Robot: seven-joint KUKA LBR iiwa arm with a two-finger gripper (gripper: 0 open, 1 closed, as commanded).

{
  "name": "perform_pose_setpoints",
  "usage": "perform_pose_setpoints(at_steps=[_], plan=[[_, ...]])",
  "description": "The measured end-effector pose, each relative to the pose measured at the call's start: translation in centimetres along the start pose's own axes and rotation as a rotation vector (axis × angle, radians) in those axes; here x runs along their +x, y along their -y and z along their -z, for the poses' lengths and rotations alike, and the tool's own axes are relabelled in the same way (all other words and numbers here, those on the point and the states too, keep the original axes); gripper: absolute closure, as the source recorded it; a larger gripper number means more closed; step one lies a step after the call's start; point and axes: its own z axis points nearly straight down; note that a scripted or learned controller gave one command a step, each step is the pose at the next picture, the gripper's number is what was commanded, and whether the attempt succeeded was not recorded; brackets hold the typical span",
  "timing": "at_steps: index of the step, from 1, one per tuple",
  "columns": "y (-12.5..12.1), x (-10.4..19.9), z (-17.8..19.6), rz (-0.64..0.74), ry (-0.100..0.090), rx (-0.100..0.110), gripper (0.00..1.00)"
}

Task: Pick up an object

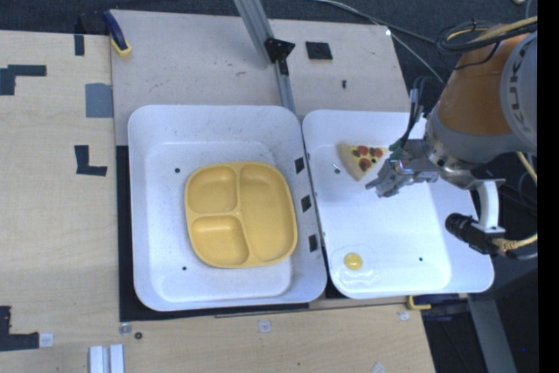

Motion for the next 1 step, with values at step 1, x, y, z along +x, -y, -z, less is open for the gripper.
perform_pose_setpoints(at_steps=[1], plan=[[-1.38,5.78,-0.57,-0.001,0.001,0.001,1.00]])
